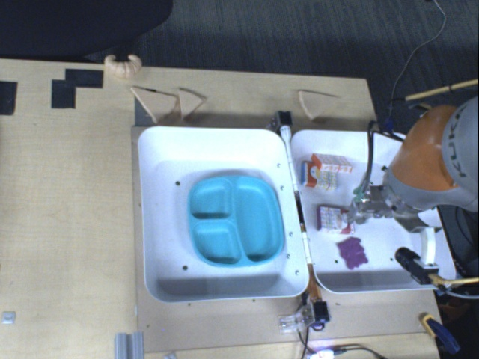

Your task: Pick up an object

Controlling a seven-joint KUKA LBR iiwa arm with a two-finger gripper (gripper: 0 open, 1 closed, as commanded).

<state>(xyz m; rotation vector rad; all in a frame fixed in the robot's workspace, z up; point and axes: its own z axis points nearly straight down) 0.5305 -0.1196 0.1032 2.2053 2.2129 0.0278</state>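
The arm [430, 163] is reaching in over the right edge of the counter [67, 223] and is positioning the gripper [358, 209] inside the right bin [389, 279], near that bin's centre. The gripper is sitting just beside, possibly touching, the small red-and-white packet [330, 218], which is lying immediately toward the bin's left wall from it, with its long axis running roughly left to right across the bin. Whether the gripper is wide or narrow cannot be told from this view, and nothing is visibly held. A second, larger red-and-white carton [326, 170] is lying nearer the bin's far edge, and a purple object [352, 251] is resting toward the bin's near edge, just below the gripper. The left bin [161, 200] is carrying a blue divided tray [236, 219] at its centre. As a judgement, the small packet is the nearest candidate, so the coming move is depending on a short shift toward the left wall before closing
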